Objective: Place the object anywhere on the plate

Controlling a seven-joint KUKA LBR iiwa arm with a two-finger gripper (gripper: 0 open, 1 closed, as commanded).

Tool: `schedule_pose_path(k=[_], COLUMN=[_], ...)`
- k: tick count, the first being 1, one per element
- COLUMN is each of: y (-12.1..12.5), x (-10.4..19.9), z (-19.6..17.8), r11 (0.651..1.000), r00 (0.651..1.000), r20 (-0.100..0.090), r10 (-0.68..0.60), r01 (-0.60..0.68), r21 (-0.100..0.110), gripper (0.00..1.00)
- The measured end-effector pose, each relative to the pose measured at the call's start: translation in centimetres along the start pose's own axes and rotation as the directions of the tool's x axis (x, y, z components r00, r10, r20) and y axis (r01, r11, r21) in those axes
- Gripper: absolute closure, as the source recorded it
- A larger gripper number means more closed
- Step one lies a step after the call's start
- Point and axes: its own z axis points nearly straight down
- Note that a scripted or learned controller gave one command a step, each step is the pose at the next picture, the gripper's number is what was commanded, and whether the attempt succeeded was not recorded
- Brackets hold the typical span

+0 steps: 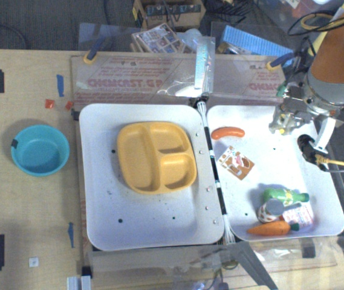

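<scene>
A yellow plate (156, 157) with compartments lies in the left bin (99, 210). In the right bin (317, 180) lie a red sausage (227, 133), a small printed packet (236, 163), a green bottle (285, 196), a pink-labelled can (292, 213) and an orange carrot (268, 228). My gripper (285, 123) hangs over the far right part of the right bin, well right of the sausage, with nothing seen between its fingers.
A blue bowl (40, 150) stands on the bench left of the bins. Clear plastic panels (159, 80) rise behind the bins. A cable with a yellow tip (326, 159) crosses the right bin's right edge. Clutter lies on the floor beyond.
</scene>
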Motion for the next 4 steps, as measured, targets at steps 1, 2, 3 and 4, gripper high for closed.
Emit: schedule_pose_path(k=[1, 2, 3, 4], y=[-7.7, -4.0, -4.7, -6.4], x=[8.2, 15.0, 22.2, 23.1], z=[1.4, 1.4, 1.4, 8.3], r11=[0.995, 0.989, 0.99, 0.966], r00=[0.995, 0.989, 0.99, 0.966], r20=[-0.003, -0.002, -0.003, -0.004], r10=[-0.102, -0.15, -0.141, -0.258], r01=[0.102, 0.15, 0.141, 0.258], r21=[0.003, 0.0, -0.002, -0.01], gripper=[1.0, 1.0, 1.0, 1.0])
